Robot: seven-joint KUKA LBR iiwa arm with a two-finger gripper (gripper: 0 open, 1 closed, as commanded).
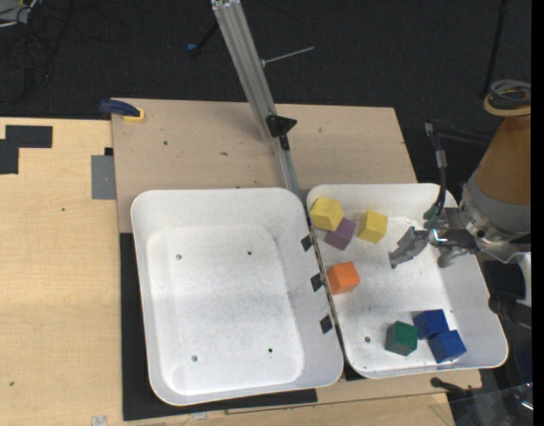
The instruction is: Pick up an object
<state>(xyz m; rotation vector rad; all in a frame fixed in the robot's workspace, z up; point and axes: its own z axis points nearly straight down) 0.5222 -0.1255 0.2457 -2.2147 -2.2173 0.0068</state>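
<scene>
Since the gripper point(429, 247) hangs spread and empty above bare floor of the right bin point(493, 358), with the yellow cube point(372, 225) nearest and the purple block point(341, 232) touching another yellow cube point(326, 213), a descent here would likely grab nothing

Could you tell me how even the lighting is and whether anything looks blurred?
Camera view: the left bin shows a dimmer patch across its floor; the blocks, such as the orange block, are sharp with short shadows; the tool looks slightly soft; the background is dark.
</scene>
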